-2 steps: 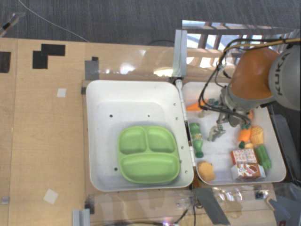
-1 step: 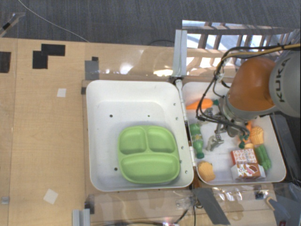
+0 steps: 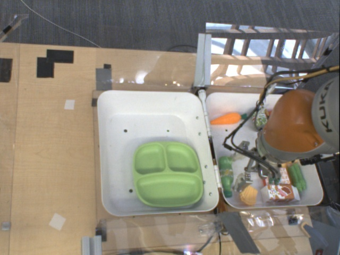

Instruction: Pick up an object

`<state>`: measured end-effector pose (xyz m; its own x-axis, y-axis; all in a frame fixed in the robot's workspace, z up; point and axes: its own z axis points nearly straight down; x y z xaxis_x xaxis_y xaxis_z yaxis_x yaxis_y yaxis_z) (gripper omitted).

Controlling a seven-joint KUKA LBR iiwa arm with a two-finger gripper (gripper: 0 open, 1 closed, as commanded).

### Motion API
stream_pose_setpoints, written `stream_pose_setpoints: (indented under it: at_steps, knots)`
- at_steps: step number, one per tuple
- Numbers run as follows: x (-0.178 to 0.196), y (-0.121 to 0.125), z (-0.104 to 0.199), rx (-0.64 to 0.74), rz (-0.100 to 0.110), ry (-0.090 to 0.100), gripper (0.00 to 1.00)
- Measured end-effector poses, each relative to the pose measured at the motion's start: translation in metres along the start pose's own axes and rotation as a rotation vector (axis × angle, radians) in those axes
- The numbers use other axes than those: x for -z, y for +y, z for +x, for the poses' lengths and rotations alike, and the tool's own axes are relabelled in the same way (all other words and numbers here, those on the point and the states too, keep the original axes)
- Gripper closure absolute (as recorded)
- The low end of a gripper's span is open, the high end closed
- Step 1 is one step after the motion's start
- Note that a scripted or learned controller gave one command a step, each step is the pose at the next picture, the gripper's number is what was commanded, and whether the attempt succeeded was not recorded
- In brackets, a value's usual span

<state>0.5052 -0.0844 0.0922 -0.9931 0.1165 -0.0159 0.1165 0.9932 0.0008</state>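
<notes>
Bright, even overhead light, slightly soft focus
Glare streaks the clear plastic strip (image 3: 159, 79) behind the shallow white left bin (image 3: 114, 142); shadows faint

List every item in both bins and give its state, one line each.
green divided plate: flat in the left bin, compartments bare
carrot: lying at the far end of the right bin
green vegetable: lying by the bin's left wall
yellow item: resting near the front edge
red carton: lying flat
gripper: lowered among the items
</notes>
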Motion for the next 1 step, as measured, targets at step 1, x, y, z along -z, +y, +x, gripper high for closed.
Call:
stream_pose_setpoints:
  at_steps: [1]
  knots:
    - [0.0139, 0.0015, -0.0061, 0.007, 0.0, -0.02, 1.0]
